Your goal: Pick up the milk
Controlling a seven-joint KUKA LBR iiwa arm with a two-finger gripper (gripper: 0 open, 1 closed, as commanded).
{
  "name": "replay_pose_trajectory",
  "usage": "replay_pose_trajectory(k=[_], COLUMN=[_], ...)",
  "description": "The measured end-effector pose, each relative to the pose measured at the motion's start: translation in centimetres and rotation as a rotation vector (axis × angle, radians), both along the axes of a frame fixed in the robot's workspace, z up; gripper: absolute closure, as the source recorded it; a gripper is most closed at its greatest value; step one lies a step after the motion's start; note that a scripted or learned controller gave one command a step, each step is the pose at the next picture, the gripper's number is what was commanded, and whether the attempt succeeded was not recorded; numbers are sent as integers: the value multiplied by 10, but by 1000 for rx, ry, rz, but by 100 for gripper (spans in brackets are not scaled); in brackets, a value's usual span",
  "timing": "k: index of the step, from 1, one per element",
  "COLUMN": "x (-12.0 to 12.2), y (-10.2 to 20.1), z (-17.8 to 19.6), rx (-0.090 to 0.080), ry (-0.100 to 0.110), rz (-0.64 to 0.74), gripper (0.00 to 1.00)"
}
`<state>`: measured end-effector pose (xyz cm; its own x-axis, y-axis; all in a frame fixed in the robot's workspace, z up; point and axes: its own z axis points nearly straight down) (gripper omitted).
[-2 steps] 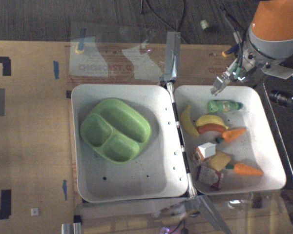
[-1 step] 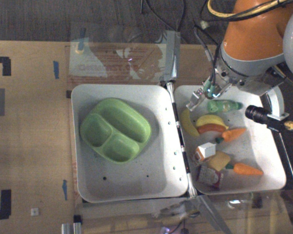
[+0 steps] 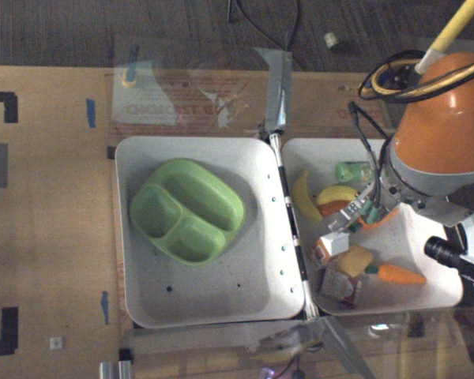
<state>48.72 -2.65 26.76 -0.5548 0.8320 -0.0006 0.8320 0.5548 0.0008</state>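
Now, from the camera up top, the pincer [image 3: 349,221] hangs low in the right bin [image 3: 438,294]. To do this well, it should drop straight over the milk [image 3: 332,247] and squeeze its sides. The milk carton sits just below the pincer. I cannot tell how wide the pincer is.

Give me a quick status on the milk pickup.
Gripper low over right white bin. Small white-and-orange milk carton just below it, not gripped. Yellow banana, orange carrot close by.
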Motion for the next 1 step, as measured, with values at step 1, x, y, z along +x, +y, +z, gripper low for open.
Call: replay_pose_trajectory(k=[1], x=[56], y=[-58], z=[57], rx=[-2], ry=[-4], rz=[125], gripper=[100])
